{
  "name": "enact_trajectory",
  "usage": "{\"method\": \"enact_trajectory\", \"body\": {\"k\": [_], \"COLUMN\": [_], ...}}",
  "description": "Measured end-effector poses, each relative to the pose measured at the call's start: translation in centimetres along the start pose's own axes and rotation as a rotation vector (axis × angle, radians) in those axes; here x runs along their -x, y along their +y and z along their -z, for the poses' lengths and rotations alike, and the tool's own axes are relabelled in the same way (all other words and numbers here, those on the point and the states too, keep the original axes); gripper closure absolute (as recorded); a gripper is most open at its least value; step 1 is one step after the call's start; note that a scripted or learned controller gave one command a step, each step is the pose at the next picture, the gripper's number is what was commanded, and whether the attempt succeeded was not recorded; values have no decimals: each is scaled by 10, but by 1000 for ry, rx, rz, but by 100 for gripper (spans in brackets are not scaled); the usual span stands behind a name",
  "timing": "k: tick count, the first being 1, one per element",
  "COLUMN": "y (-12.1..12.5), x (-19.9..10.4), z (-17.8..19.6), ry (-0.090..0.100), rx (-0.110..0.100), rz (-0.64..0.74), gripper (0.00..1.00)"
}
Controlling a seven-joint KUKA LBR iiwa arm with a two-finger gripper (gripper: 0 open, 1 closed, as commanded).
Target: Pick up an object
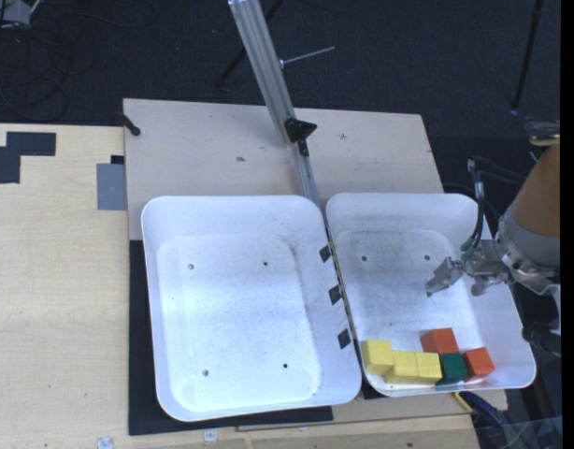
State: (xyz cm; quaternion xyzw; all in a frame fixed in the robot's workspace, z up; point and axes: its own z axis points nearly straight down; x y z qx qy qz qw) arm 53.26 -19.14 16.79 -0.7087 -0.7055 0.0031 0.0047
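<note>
Jaws [448, 279] hovering over the right bin [399, 215], whether released or clenched I cannot tell. Nearer the front edge, well apart, blocks cluster: yellow blocks [399, 361], red block [440, 340], green block [452, 367], orange block [479, 362].

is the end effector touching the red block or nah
Apart. The camera view shows bare white bin floor between the end effector and the red block, which sits nearer the front wall.
</note>
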Motion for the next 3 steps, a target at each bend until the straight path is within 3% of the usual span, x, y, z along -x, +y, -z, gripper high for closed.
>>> {"method": "enact_trajectory", "body": {"k": [1, 2, 3], "y": [-40, -46, -47], "x": [-47, -35, -36], "z": [10, 81, 77], "ry": [2, -4, -1], "rx": [5, 16, 9], "rz": [6, 4, 2], "gripper": [0, 0, 0]}}
